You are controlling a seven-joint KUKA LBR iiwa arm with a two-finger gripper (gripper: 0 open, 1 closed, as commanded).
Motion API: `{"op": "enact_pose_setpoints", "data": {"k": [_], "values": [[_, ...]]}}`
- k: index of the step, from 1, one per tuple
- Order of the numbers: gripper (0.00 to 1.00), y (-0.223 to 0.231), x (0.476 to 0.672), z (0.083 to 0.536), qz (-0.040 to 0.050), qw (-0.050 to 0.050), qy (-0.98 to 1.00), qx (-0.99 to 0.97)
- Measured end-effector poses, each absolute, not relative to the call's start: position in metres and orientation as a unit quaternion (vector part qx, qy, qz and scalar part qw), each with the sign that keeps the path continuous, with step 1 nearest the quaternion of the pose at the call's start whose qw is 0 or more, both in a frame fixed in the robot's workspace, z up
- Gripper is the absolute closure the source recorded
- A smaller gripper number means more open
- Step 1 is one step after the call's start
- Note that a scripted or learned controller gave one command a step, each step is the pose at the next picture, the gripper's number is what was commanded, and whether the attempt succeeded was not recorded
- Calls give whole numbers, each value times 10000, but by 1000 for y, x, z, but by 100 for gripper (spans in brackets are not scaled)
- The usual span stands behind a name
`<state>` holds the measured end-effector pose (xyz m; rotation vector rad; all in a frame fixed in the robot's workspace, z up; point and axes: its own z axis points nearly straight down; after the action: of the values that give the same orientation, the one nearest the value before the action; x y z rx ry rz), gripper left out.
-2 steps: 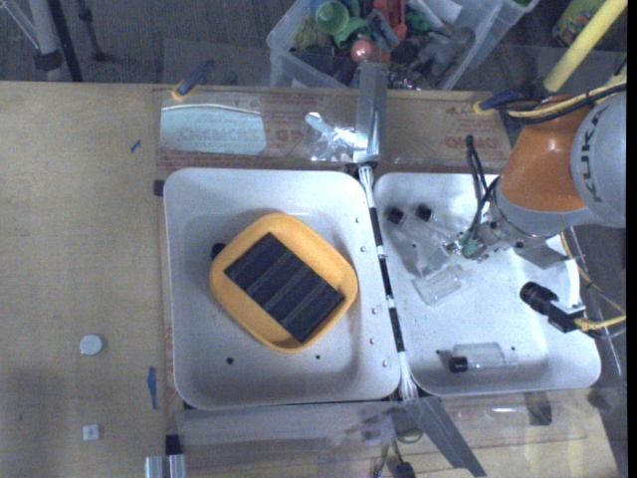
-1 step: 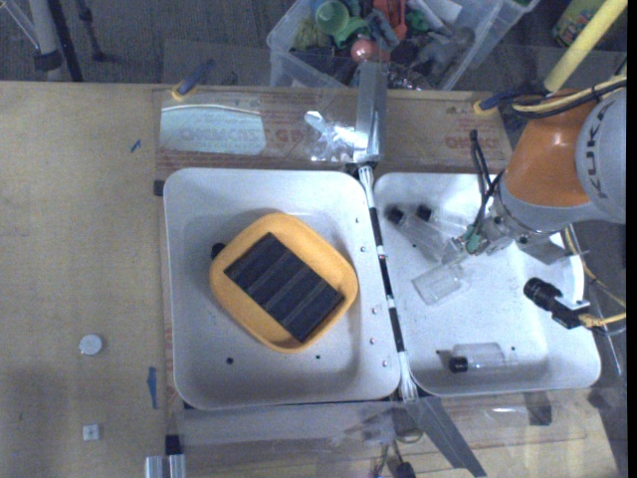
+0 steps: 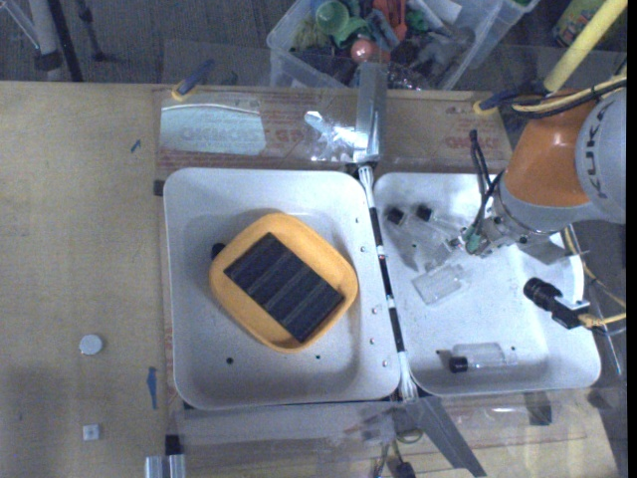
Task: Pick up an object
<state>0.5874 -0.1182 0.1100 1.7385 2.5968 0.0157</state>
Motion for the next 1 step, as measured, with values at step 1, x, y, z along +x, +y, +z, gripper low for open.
{"op": "enact_pose_setpoints", "data": {"k": [1], "values": [[0, -104, 601, 88, 12, 39, 7759, 6308]]}}
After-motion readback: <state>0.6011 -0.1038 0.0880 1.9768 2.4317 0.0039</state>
